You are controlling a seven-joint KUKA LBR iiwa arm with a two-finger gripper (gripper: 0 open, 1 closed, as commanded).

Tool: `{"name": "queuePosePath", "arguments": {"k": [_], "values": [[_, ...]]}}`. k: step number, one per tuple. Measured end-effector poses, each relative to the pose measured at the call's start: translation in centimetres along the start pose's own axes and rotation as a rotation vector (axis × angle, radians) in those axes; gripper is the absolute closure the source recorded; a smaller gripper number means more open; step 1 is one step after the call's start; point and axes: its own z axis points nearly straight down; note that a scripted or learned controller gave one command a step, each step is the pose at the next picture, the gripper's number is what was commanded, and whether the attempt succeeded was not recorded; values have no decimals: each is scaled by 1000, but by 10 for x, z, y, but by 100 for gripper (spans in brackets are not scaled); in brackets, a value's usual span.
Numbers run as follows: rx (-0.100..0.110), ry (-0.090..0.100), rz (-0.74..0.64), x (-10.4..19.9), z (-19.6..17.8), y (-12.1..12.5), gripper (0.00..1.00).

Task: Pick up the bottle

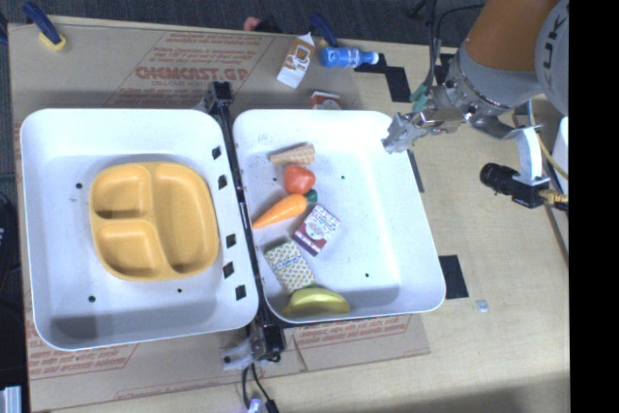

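The bottle (345,58) is small and blue with a pale cap end. It lies on its side on the cardboard behind the right bin (406,208), outside both bins. My gripper (398,136) hangs over the right bin's far right corner, to the right of the bottle and nearer the front. It is apart from the bottle, and nothing shows in its grasp.
The right bin holds a bread slice (292,154), a tomato (300,179), a carrot (282,211), a small carton (317,229), a checkered pack (288,266) and a yellow fruit (317,302). A yellow divided plate (153,218) sits in the left bin. A juice carton (295,63) lies beside the bottle.
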Motion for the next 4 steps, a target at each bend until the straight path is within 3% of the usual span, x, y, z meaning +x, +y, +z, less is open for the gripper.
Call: {"name": "queuePosePath", "arguments": {"k": [1,2,4], "values": [[-1,0,-274,-14,-27,-51,100],[-2,-1,-303,-7,-25,-102,100],[-1,0,-337,-6,40,-110,100]]}}
